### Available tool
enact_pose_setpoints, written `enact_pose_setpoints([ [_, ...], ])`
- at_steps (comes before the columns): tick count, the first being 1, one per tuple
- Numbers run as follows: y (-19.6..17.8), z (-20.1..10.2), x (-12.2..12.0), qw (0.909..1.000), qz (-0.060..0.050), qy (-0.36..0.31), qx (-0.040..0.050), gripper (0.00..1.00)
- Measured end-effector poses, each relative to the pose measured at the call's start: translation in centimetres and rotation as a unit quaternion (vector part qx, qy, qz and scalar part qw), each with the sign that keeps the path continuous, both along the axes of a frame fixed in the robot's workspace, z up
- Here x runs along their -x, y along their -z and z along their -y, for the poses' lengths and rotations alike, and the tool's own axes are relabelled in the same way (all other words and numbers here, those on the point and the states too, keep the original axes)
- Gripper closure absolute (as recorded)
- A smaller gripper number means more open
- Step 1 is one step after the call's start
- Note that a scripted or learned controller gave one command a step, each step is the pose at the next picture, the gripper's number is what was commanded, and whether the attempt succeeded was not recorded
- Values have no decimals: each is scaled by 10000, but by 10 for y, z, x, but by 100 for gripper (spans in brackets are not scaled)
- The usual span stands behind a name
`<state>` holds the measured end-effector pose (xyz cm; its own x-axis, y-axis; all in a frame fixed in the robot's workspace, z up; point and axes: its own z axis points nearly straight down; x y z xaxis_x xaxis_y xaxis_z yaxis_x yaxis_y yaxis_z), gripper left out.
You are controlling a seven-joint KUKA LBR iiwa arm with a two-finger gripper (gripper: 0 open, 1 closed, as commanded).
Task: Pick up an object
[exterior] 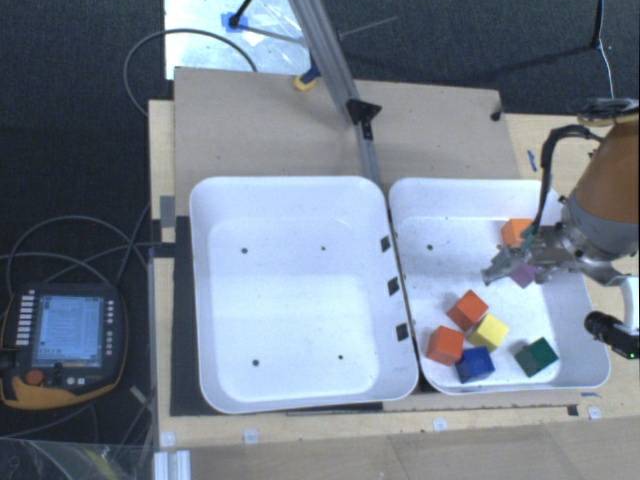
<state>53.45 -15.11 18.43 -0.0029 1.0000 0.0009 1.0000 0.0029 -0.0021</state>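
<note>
In the camera view you see the desk (450,118) with two white bins. The left bin (215,218) carries no blocks. The right bin (440,203) holds all of them. Near its front edge lie an orange block (467,310), a second orange block (445,344), a yellow block (490,330), a blue block (475,364) and, a little apart toward the front right corner, a green block (537,356). The first four sit very close together, some touching. One more orange block (515,231) lies near the right wall, and a small purple block (522,274) is just beside it.

The tool (512,266) hangs low over this right side, close to the purple block. I cannot tell whether it is spread apart or together, and whether the purple block is really caught in it.

I judge the blocks to be light, stiff and not fragile, perhaps with somewhat smooth faces. You take one best on two opposite flat sides, near the middle, not on the corners. The green block looks easiest to me, because its sides are free; in the tight group the neighbours can block you.
</note>
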Motion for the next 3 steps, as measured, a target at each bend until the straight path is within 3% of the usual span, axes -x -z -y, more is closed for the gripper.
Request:
enact_pose_setpoints([
  [1,45,8,3,10000,-4,7,0,0],
  [2,69,10,-3,9999,103,1,39,0],
  [3,65,8,1,10000,36,-10,9,100],
])
